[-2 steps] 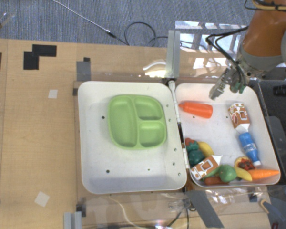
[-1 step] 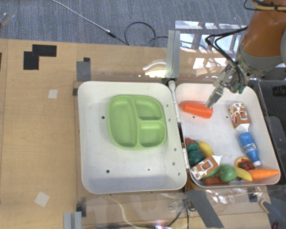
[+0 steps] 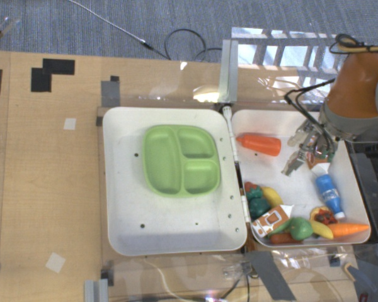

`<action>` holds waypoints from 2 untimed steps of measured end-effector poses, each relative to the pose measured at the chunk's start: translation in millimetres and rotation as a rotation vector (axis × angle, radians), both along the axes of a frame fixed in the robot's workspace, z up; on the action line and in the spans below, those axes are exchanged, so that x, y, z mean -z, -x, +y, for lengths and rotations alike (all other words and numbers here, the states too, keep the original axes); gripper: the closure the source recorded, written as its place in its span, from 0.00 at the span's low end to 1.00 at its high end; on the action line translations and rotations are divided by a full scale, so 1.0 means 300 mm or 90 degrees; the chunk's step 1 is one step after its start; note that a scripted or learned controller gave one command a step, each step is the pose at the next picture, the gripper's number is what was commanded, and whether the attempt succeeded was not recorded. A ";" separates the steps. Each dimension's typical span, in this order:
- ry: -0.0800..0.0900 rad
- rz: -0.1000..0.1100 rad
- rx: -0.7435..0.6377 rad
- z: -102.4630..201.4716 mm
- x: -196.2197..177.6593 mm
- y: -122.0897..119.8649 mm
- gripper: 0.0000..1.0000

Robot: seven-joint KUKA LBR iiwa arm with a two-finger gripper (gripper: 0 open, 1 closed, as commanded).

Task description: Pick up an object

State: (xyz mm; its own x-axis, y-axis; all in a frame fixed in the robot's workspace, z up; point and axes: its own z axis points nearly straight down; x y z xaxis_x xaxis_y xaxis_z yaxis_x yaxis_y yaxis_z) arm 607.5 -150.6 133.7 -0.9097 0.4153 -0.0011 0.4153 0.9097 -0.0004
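So in the camera view the arm comes in from the right and the gripper (image 3: 302,150) hangs over the far part of the right bin (image 3: 359,187). The fingers look spread apart with nothing between them, so I'd call it released, not grasping anything.

Candidates to pick: an orange carrot-like piece (image 3: 259,144) just left of the gripper at the far side, a blue bottle (image 3: 328,194) just near-right of it, and a pile along the near wall with a green toy (image 3: 257,200), a small box (image 3: 271,219), a green pepper-ish thing (image 3: 300,228) and another carrot (image 3: 348,229). The left bin (image 3: 126,225) holds a green divided plate (image 3: 180,160).

What could go wrong: the gripper sits between the carrot-like piece and the bottle, so dropping straight down probably closes on bare bin floor. Round stuff like these could also roll off a fingertip.

Hard to tell: there's something brownish right under the wrist (image 3: 318,159), partly covered, can't say what it is. The near pile overlaps a lot too.
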 end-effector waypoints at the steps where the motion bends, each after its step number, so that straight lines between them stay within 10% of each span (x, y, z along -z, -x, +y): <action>1: 0.001 -0.007 -0.053 -0.152 0.150 0.071 0.00; 2: 0.003 -0.012 -0.056 -0.147 0.104 0.059 1.00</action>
